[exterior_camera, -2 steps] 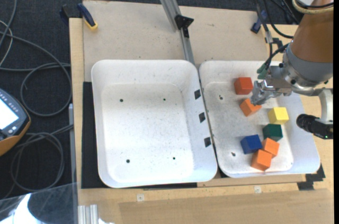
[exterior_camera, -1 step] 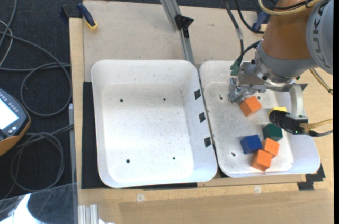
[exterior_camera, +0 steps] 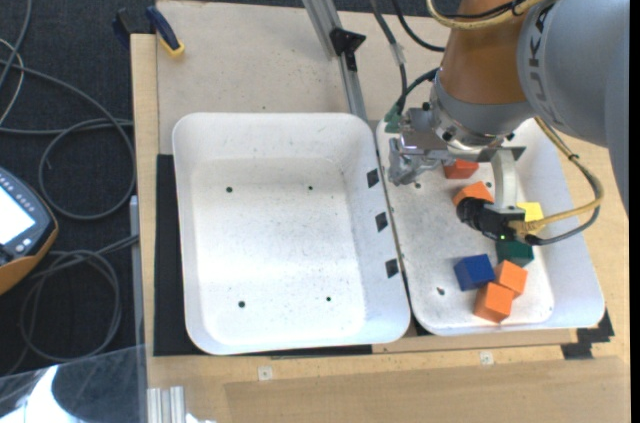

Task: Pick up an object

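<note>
Coloured blocks [exterior_camera: 490, 286] in right white bin [exterior_camera: 570, 281]

You have two white bins on the bench: the left bin [exterior_camera: 200, 241] and the right bin [exterior_camera: 570, 286]. In the right bin you can count one blue block [exterior_camera: 474, 271], two orange blocks [exterior_camera: 500, 289] at the near end, one green block [exterior_camera: 516, 251], one yellow block [exterior_camera: 530, 211], and one more orange piece [exterior_camera: 461, 169] partly hidden under the arm [exterior_camera: 520, 41].
</note>
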Robot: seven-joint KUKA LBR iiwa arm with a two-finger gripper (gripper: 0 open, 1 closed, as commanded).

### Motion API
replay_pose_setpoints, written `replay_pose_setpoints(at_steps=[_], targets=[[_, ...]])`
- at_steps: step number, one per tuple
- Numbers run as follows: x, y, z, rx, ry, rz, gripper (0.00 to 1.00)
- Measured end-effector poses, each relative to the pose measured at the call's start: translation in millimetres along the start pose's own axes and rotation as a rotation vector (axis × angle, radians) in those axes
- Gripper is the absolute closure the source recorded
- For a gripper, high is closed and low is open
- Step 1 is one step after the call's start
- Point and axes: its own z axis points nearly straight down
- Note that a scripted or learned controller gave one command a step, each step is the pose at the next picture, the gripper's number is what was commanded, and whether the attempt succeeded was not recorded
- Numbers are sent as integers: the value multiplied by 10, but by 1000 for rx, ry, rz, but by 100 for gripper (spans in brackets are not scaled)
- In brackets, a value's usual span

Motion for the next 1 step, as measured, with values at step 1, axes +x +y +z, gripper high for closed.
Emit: replay_pose_setpoints(at_steps=[1], targets=[[506, 70, 48, 0, 0, 0, 100]])
